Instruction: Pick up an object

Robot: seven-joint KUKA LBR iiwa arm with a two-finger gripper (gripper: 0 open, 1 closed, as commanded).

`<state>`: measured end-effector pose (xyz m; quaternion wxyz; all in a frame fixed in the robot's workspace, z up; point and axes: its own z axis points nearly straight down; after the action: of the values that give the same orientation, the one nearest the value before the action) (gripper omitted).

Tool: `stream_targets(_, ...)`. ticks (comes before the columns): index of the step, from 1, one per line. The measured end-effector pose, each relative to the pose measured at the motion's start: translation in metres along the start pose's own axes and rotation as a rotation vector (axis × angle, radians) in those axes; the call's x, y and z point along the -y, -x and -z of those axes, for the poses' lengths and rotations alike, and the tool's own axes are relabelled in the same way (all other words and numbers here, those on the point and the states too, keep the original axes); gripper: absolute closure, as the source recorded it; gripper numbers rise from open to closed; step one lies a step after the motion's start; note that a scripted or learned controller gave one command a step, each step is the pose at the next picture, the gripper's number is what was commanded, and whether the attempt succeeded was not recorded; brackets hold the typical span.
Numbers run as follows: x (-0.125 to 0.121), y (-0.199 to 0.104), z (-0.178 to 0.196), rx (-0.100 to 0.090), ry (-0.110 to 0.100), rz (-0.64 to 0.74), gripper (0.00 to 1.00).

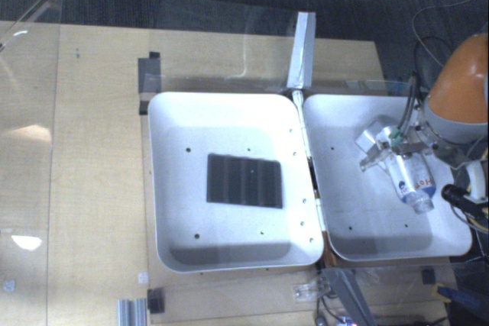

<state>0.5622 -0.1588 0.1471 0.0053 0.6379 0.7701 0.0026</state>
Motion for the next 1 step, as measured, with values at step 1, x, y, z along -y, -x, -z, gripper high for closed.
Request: stream_targets(1, -0.0018, 0.0255, -0.0353, -0.003, -0.004, 0.057, 0.0)
